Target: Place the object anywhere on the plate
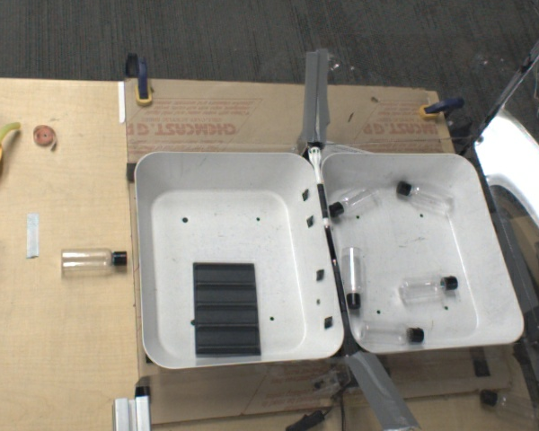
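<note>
Right, widest first: the wooden table runs across the left side, and a sheet of brown cardboard lies under the two white bins. The left bin and the right bin sit side by side, their inner walls touching along the middle, with a grey bar running back from that seam.

Over to the left bin: the black ribbed plate lies flat on its floor, toward the near wall, and it carries nothing.

Now the right bin, where the clear vials with black caps are scattered, all lying on their sides. One vial is at the far left corner, another is near the far wall. A third lies lengthwise against the left wall, cap toward the near side. A fourth is on the floor toward the right, and a fifth is tucked against the near wall. All of them are well apart from the plate, one bin over.

Out on the table, a stray vial lies left of the left bin, cap pointing at it. Smaller still: a blue clamp on the cardboard's far left corner, another on the far right, a white strip, and a little reddish disc.
</note>
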`<state>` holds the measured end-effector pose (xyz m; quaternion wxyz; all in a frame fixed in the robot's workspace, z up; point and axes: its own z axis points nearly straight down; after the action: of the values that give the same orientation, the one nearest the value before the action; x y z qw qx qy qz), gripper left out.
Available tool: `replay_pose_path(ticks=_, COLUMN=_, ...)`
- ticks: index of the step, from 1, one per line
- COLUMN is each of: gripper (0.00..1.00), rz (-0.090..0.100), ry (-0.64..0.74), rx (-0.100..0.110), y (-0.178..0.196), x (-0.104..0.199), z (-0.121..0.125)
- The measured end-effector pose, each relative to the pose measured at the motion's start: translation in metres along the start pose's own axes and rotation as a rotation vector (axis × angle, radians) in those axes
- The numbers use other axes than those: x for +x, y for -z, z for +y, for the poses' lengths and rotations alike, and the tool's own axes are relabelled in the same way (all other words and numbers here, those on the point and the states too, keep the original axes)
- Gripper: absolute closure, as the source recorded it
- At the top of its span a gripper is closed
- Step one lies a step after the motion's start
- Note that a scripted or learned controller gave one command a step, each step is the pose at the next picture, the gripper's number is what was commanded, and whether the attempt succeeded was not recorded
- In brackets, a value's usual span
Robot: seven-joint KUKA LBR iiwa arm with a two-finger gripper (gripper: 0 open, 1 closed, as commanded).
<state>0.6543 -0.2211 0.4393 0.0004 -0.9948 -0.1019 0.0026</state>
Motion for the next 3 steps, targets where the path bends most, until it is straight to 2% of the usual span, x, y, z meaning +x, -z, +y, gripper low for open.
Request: replay_pose_path(ticks=3, gripper=0.00, rz=-0.002, ry=0.000, rx=0.000, y=-0.0008, x=-0.0008, z=-0.0002)
